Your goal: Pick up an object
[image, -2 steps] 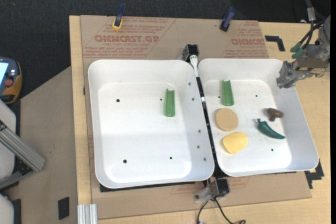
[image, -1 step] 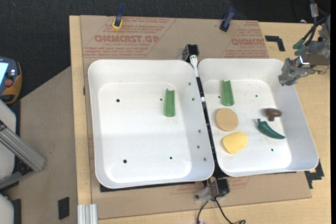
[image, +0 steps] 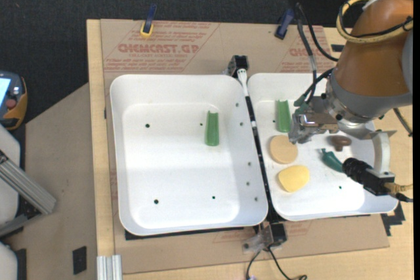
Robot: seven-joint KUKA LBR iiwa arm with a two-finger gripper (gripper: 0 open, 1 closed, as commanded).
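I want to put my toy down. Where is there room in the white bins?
The left bin has bare floor all around its green block. The right bin is crowded: the hand hangs over a green piece, tan disc and yellow lump.

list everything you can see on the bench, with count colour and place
left bin: 1, white, bench left
right bin: 1, white, bench right
green blocks: 2, one in left bin, one at right bin's upper left
tan disc: 1, right bin, below the green block
yellow lump: 1, right bin, below the disc
teal piece: 1, right bin centre
brown piece: 1, small, under the arm
clamps: 2, yellow-blue, blue, board's top edge
pincer: 1, grey, over right bin
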